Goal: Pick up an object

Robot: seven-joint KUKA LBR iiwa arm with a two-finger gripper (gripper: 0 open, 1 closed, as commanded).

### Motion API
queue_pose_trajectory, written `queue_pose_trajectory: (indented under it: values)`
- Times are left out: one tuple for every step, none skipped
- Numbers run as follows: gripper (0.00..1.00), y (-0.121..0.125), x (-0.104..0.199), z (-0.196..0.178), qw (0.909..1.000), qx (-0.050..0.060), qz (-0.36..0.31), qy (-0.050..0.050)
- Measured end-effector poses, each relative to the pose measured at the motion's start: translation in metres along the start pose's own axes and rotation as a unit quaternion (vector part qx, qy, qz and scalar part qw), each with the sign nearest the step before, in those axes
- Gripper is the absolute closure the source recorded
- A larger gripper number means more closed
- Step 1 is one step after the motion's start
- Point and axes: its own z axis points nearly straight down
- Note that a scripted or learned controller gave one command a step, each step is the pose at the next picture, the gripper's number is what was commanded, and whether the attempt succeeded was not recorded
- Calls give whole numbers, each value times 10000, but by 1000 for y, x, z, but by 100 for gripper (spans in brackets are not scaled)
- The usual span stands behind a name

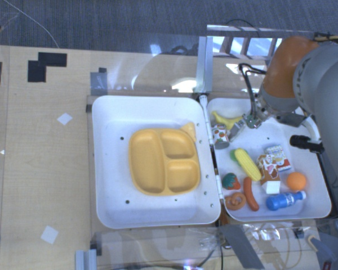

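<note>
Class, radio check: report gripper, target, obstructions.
Gripper low in right bin, by banana. Nothing seen gripped. Small can crowds close.

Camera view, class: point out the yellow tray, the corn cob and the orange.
yellow tray [163, 162], camera view, on the ridge between its compartments
corn cob [245, 162], camera view, middle of the cob
orange [296, 181], camera view, centre of the fruit

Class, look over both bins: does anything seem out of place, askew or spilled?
Nothing looks spilled or broken. The yellow divided tray sits slightly turned in the left bin, not square with its walls. In the right bin the toy foods lie loosely scattered, the blue bottle on its side.
</note>
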Motion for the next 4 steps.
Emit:
queue_pose_trajectory:
  values:
    - [0, 14, -8, 3, 9888, 12, 1489, 90]
    - [0, 4, -14, 3, 9985, 79, -533, 112]
    - [100, 13, -14, -11, 9983, -40, -575, 41]
    - [0, 12, -8, -8, 9981, 15, -594, 139]
